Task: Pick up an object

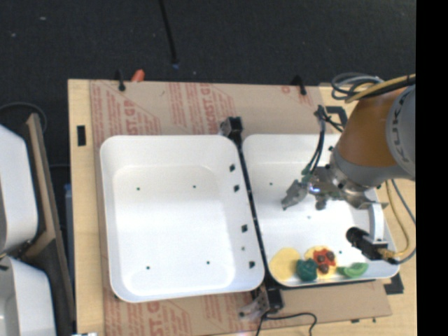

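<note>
Objects you could take lie in a row along the near wall of the right bin [280, 161]: a yellow disc [284, 260], a teal lump [306, 270], a red-and-yellow piece [322, 257] and a green piece [354, 269]. The first three touch or nearly touch one another; the green one lies a little apart, toward the corner.

Your pick is not yet made. The tool [306, 201] hangs over the bare middle of that bin, well apart from the row. Its prongs look spread, and nothing sits between them. All of the work is left, by my reading: move toward the near wall, come down, close, lift.

The disc looks flat, smooth and matte, so it may give you little edge to catch. The teal lump seems rounded and soft-edged. The red-and-yellow piece is knobbly and mixed in colour; its exact form is too small to tell. Both bins are smooth, white and shallow, with rounded corners, and the left bin [168, 208] shows just a few dark specks. The worktop [175, 110] under them is covered in printed brown sheet. The arm [371, 128] has a glossy orange band.
</note>
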Controlling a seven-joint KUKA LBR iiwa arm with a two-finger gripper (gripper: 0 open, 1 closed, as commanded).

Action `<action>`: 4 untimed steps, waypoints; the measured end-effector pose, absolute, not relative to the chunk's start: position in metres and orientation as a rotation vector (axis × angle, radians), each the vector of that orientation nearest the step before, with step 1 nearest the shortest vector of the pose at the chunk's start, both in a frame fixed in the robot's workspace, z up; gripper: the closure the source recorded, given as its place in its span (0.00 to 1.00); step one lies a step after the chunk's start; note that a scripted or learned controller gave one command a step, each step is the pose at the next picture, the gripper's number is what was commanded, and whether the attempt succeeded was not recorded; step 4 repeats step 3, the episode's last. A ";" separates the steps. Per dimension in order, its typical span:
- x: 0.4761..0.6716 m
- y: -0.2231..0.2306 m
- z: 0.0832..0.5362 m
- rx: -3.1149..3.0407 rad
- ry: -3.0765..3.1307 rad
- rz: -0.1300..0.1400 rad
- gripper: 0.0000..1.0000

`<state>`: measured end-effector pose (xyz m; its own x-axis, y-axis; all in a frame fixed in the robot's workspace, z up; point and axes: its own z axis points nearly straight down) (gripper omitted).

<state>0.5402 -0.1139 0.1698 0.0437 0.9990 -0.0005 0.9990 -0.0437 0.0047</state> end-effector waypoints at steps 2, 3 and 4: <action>0.566 -0.093 0.103 2.217 2.227 0.002 0.00; 0.521 -0.112 0.184 2.219 2.215 0.007 0.00; 0.521 -0.112 0.184 2.219 2.215 0.007 0.00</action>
